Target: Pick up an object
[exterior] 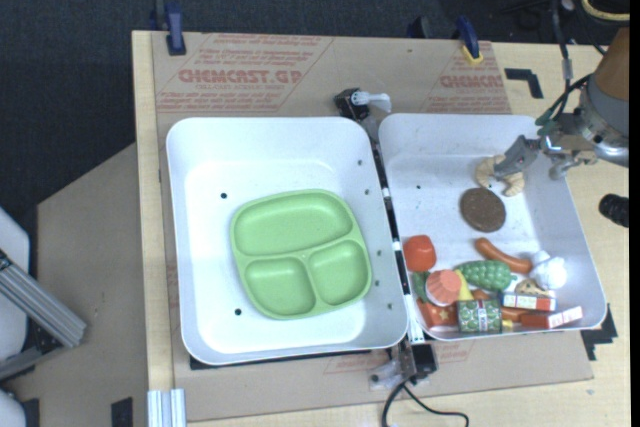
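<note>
Toys lay heaped in the near corner of the right bin [560,215], and the brown disc [483,209] sat alone on bare white floor beyond them, which made it the handy landmark. Just past the disc, toward the bin's far right side, the gripper [520,158] hung low over a small tan piece [497,174]; whether its fingers were apart or together could not be told, and nothing was seen held between them. On the near side of the disc lay a sausage-like toy [503,254], with a red cup-like toy [419,252] off to the disc's near left, close to the wall shared with the left bin [200,215]. The green divided tray [300,252] lay far left of the disc, across that wall. A sound try would probably have favoured the tan piece or the disc itself, since each stood apart from its neighbours. Going down squarely, closing only once the fingers flanked the piece, and lifting straight would have mattered; the crowded heap risked a glancing grasp.
</note>
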Controlling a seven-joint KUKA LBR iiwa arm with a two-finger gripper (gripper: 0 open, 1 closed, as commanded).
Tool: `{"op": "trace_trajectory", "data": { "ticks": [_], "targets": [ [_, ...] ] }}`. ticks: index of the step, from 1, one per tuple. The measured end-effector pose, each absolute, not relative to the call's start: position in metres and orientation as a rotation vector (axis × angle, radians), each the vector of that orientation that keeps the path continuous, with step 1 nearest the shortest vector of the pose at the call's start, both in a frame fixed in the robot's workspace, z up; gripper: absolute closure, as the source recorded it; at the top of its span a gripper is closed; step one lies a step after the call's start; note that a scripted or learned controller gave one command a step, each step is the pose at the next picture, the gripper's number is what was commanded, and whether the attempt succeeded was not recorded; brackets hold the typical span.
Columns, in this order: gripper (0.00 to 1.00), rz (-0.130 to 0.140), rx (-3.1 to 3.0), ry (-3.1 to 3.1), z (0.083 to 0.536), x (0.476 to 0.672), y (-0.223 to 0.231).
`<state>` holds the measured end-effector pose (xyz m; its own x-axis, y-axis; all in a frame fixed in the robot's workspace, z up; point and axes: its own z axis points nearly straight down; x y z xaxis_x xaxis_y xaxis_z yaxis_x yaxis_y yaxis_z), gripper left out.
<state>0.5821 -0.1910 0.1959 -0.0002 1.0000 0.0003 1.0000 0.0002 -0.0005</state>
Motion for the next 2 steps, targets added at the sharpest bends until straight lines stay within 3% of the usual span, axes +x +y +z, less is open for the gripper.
{"op": "trace_trajectory", "data": {
  "ticks": [1, 2],
  "targets": [
    [0.00, 0.000, -2.220, -2.229, 0.082, 0.589, -0.147],
    [1.00, -0.011, -2.231, -2.232, 0.101, 0.593, -0.150]
  ]
}}
